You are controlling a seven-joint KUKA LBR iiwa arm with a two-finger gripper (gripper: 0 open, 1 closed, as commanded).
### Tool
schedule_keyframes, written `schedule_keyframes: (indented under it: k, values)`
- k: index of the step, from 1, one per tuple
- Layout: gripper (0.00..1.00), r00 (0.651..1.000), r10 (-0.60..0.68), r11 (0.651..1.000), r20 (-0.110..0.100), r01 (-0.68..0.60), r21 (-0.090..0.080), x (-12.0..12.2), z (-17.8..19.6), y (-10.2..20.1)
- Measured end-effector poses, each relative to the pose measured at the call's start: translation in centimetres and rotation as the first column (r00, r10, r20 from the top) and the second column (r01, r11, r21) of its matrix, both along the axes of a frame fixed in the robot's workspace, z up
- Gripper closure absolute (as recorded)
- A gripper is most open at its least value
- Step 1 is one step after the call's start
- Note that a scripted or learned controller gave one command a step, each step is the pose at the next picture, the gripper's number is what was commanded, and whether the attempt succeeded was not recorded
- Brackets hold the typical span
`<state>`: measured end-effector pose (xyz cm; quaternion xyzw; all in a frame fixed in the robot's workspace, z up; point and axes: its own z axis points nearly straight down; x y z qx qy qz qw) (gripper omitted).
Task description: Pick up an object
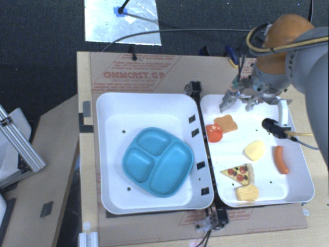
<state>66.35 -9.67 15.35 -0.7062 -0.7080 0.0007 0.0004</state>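
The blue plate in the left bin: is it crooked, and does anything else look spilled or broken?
Yes, the plate sits turned at an angle to the left bin's walls. It looks whole. The toy foods in the right bin lie scattered, apart from one another, with nothing spilled over a rim. Nothing else stands out.

The grey arm reaches in from the right, its tool [238, 102] fingers spread, empty.

I see the gripper [238, 101] hanging over the far end of the right bin [303, 187], fingers spread and holding nothing, just beyond the toast [226, 123] and tomato [214, 133]. Nearer me lie a cheese piece [254, 150], sausage [280, 159], pizza slice [239, 173] and chip [247, 193]. The left bin [110, 138] holds a blue plate [157, 160].
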Motion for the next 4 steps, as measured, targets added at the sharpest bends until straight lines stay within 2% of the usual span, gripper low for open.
schedule_keyframes:
  k: [1,2,3,4]
  values:
    - [0.0,1.0,0.0,1.0,0.001,0.0,0.0,-0.3,-6.1,0.2]
    - [1.0,1.0,0.001,1.0,0.007,-0.001,-0.001,-0.1,-4.7,0.2]
    - [1.0,1.0,-0.002,1.0,0.01,0.002,-0.001,0.3,1.5,-0.6]
    - [1.0,1.0,0.002,1.0,0.008,-0.002,0.0,0.0,6.2,-0.1]
